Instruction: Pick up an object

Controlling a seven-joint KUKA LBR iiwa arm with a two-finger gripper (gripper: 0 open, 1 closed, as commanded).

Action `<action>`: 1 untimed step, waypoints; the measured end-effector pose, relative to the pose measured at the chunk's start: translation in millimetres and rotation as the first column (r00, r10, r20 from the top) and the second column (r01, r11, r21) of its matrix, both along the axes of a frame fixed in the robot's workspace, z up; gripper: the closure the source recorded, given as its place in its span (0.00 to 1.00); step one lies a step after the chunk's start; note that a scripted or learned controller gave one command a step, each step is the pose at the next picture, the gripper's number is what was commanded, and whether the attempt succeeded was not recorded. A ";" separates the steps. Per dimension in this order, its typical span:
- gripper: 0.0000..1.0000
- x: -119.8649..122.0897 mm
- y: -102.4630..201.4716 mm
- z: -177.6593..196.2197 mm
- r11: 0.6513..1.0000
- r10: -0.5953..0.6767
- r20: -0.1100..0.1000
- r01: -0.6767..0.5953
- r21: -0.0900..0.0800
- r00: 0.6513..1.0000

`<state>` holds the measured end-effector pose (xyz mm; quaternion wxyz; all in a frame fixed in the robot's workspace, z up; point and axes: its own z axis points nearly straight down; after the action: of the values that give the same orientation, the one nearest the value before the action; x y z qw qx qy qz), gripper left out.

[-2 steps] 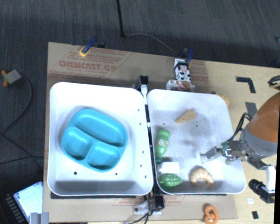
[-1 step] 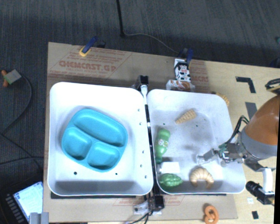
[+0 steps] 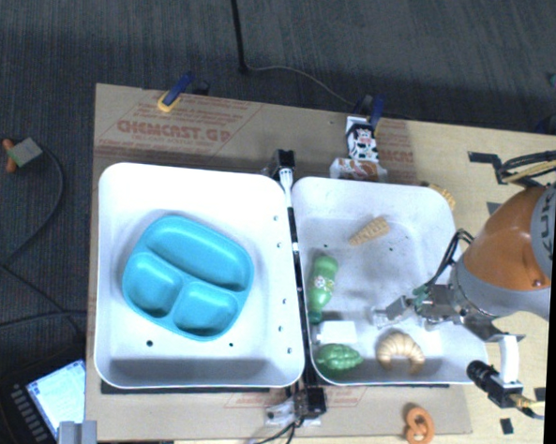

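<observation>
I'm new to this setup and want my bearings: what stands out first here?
The bright blue divided tray in the left bin draws the eye first. Next comes the grey arm with its orange band, reaching from the right into the right bin, its claw just above a tan croissant.

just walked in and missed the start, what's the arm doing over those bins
A KUKA arm reaches from the right into the right-hand bin, its gripper low just above a toy croissant. Nothing is lifted yet. A green bottle-shaped toy, a green leafy toy and a small cone lie nearby. The left bin holds a blue divided tray.
</observation>
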<state>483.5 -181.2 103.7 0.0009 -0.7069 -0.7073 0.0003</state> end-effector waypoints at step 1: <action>0.00 0.3 51.3 -1.3 1.000 -0.001 0.002 0.001 -0.003 1.000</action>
<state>483.7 -129.9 102.4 -0.0009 -0.7073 -0.7069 0.0006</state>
